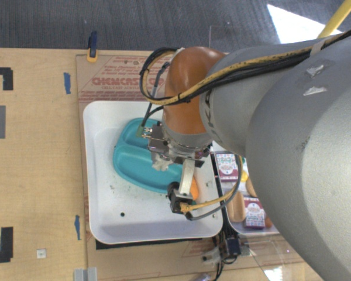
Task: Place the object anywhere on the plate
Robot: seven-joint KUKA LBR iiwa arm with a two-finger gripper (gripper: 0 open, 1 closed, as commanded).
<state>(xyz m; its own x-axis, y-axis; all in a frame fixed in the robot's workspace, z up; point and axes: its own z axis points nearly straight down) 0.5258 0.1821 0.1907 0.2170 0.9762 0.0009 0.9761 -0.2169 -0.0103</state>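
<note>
From my station I see the tool (pixel 162 161) low over the right part of the teal plate (pixel 128 157), which lies in the left bin (pixel 105 209) on the surface (pixel 35 174). The wrist and the arm's bulk cover the tip, so I cannot tell whether the tool is open or closed, or whether it carries anything.

The thing I take to be the task's object is a small orange piece (pixel 194 186). It shows just beside the plate's right rim, near the bin's right wall, and is partly hidden by the robot's own hardware. I cannot say whether it rests on the bin floor or hangs above it.

Only a sliver shows, so this is a judgement. It looks small, smooth and rigid, probably light, so weight should be no trouble, but a slick rounded skin could squirt out of a pinch. I would take it across its narrow width, near the middle. The plate itself looks shallow and broad, so placement is forgiving.
</note>
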